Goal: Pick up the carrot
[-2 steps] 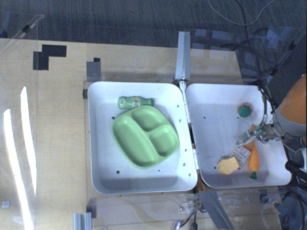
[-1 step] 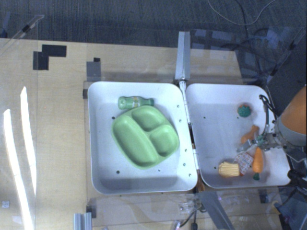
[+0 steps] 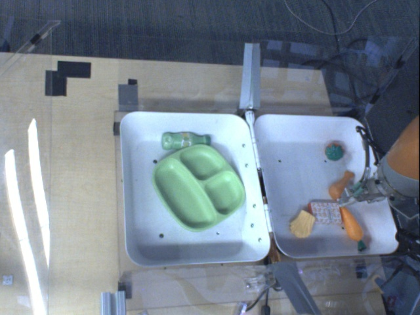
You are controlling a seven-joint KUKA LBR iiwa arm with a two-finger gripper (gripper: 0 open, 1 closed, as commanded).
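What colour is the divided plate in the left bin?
Light green; the plate shows best in the camera view.

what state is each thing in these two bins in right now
carrot: lying flat in the right bin, not lifted
tool: low over the right bin, beside the carrot's top end
green bottle: lying on its side in the left bin
green divided plate: right way up

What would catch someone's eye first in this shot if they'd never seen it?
Probably the big green divided plate lying in the left bin, with a small green bottle lying just behind it. Next, the orange carrot near the right bin's front right corner, beside the gripper.
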